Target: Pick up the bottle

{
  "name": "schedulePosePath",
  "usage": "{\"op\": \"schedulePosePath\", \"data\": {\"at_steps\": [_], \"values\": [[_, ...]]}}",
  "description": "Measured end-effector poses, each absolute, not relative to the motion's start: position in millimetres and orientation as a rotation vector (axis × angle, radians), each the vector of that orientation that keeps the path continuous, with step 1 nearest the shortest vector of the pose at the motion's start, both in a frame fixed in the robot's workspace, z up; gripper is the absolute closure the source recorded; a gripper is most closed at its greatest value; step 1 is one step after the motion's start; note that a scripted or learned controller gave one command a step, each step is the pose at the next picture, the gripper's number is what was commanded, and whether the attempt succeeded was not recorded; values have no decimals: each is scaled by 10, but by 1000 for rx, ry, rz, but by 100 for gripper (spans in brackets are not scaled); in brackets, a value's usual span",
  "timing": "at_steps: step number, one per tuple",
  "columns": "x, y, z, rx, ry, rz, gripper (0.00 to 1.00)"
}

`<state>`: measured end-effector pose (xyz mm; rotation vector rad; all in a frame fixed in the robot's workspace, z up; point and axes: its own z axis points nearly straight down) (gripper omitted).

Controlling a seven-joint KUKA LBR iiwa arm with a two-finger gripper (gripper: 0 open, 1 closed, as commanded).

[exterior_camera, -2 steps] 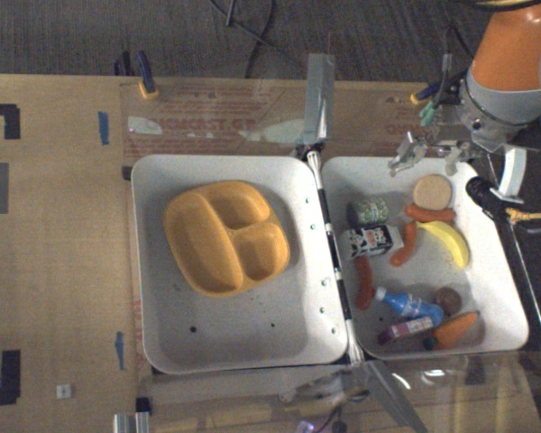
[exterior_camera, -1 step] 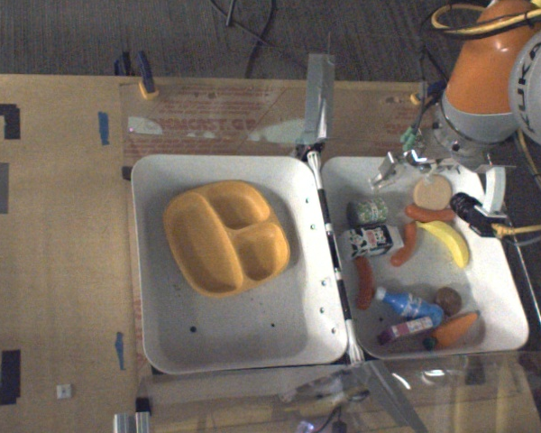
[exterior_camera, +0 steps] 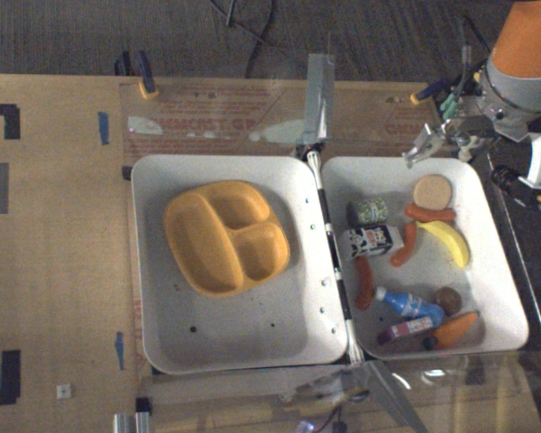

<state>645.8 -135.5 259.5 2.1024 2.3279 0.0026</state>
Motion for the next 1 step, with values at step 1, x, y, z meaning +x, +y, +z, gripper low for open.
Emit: {"op": "schedulePosePath", "data": {"at_steps": [1], "values": [[5832,-1154,1355,2339,2099,0,0]]}}
